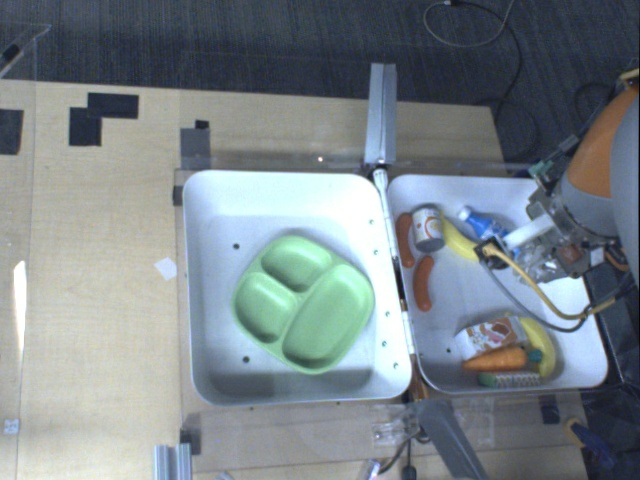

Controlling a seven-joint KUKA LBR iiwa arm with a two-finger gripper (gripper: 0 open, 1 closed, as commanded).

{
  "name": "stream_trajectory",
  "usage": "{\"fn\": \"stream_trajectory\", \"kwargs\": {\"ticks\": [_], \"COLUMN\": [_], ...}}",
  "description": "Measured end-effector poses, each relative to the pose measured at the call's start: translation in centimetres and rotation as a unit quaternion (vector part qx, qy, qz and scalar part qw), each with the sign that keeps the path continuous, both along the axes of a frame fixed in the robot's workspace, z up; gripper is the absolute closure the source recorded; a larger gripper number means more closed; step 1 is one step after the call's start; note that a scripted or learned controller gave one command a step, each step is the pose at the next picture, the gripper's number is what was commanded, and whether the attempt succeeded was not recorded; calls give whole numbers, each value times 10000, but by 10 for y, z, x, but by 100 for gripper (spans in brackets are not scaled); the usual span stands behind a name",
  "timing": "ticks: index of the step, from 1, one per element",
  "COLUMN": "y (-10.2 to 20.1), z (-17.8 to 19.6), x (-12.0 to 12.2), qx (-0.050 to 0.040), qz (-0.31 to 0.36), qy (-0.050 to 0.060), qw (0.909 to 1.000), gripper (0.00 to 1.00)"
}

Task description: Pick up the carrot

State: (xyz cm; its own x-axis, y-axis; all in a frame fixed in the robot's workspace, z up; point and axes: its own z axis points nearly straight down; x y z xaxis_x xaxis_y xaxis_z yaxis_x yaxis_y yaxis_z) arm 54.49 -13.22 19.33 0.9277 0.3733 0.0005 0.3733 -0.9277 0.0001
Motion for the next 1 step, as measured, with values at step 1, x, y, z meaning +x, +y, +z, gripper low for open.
{"fn": "stream_trajectory", "kwargs": {"ticks": [1], "y": [-17], "z": [32], "x": [-58], "qx": [2], "qz": [-686], "qy": [-1], "qw": [9976], "gripper": [100]}}
